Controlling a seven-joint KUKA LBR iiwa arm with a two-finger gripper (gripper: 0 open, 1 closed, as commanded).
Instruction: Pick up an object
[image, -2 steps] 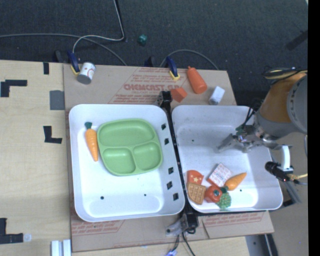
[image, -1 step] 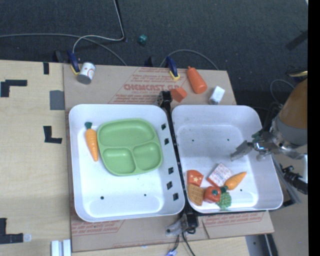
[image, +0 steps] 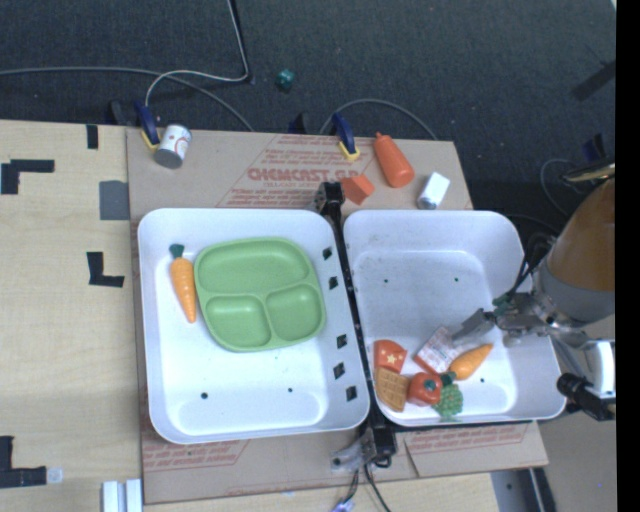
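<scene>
- Camera view looked down at a slant on two shallow white bins set side by side on a brown cardboard sheet.
- Left white bin held a pale green plastic tray with three compartments, and a small orange toy carrot with a green top lay just beside the tray's left edge.
- Right white bin held a cluster of toy items in its near corner: a red block bearing a yellow mark, a tan waffle-patterned piece, a red rounded piece, a green knobbly piece, a small white and pink packet and an orange carrot-shaped piece.
- Grey arm reached in from the right, and its two-finger gripper sat low over the right bin, just beside the white packet and the orange carrot-shaped piece.
- Whether the jaws stood apart or together could not be told; no item was seen between them.
- Outside the bins, on the cardboard's far side, lay an orange bottle-shaped toy, a small orange block, a white cube and a small white can.
</scene>
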